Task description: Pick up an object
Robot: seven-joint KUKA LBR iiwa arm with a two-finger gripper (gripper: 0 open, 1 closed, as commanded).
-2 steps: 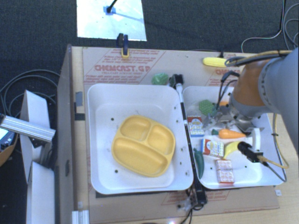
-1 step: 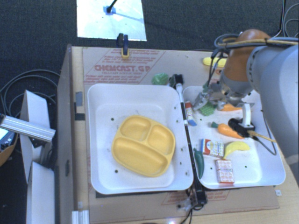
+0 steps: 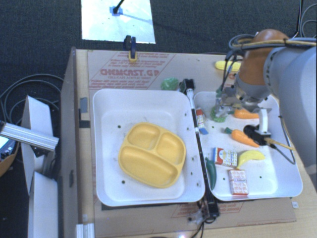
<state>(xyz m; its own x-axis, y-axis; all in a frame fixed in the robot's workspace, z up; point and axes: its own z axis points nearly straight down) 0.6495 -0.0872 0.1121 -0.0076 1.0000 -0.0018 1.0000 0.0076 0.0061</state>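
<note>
end effector (image 3: 221,105) over green toy (image 3: 217,115)

Divided tray (image 3: 152,155) lies in left bin (image 3: 106,133); banana (image 3: 250,157) in right bin (image 3: 282,180).

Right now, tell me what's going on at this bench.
The grey arm reaches in from the right, its hand low over the far end of the right bin, beside a small green item. Carrots, a banana and small boxes lie in that bin. A yellow divided tray sits in the left bin.
</note>
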